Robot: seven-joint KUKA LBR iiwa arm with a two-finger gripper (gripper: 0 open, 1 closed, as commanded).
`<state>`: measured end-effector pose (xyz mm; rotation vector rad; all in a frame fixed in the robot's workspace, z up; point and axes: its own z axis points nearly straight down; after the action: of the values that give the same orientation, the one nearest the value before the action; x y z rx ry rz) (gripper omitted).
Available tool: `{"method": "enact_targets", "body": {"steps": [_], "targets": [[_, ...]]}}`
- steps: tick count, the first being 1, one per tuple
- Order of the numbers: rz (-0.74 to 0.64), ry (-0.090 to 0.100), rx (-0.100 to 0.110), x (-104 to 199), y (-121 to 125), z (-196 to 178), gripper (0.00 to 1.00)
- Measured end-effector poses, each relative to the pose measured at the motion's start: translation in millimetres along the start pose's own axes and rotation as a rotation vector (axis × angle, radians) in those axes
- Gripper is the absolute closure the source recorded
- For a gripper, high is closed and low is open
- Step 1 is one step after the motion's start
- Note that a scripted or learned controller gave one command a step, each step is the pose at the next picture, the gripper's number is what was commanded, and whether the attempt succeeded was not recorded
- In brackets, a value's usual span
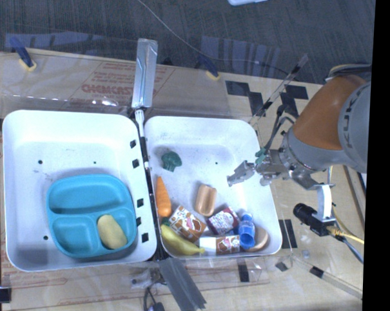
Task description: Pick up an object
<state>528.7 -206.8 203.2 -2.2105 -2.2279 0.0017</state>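
Open floor across right bin's [202, 129] upper half (lone green toy [171, 160]).

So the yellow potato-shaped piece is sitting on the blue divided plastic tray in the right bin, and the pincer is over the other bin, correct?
Not quite: the camera view shows the blue divided plastic tray, with the yellow potato-shaped piece in its lower right compartment, in the left white bin, not the right one. The pincer is indeed over the other bin, the right white bin.

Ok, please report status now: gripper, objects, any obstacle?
Gripper above right bin, nothing visibly held. Carrot, banana, hot dog bun lying untouched. No obstacle seen.
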Motion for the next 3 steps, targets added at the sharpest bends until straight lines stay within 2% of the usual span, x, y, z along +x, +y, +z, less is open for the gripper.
{"method": "enact_targets", "body": {"steps": [1, 2, 3], "targets": [[-0.019, -0.002, -0.006, 6, 20, -55, 0.00], [-0.093, 0.004, 0.013, 36, 23, 87, 0.00], [-0.101, 0.000, 0.000, 67, -8, 112, 0.00]]}}
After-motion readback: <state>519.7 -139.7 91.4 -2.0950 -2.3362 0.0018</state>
